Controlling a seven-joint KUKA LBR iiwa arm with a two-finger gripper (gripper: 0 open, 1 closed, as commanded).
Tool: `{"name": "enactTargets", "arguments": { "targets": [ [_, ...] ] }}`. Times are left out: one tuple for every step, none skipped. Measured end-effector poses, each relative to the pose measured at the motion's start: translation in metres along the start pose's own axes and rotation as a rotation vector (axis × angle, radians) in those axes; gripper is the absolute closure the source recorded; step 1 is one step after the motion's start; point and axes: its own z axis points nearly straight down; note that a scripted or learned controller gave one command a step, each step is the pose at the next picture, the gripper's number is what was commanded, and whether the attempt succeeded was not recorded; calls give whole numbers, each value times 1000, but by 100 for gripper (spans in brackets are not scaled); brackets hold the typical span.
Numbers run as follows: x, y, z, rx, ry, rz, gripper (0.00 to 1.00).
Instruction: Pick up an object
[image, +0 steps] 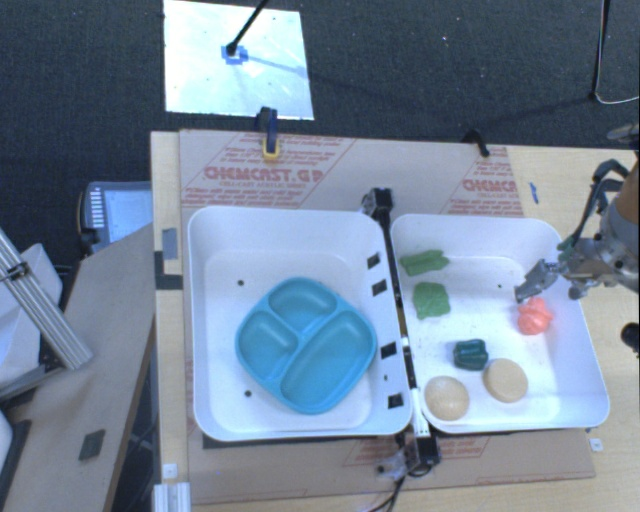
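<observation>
The right bin holds two green leafy pieces, a dark green pepper-like piece, two tan round pieces and a pink-orange piece. My gripper hangs over the right bin's right side, just above the pink-orange piece. Its fingers spread apart with nothing between them.
The left bin holds a blue compartment plate. A black divider with clips runs between the bins. Cardboard lies under both. A yellow clamp sits at the far edge.
</observation>
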Motion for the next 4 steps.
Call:
{"name": "enactTargets", "arguments": {
  "targets": [
    [1, 3, -8, -12, -3, -4, 0],
    [-7, -2, 47, -10, -2, -2, 0],
    [-2, 7, 90, -20, -7, -5, 0],
    [-4, 12, 93, -35, -12, -3, 0]
  ]
}}
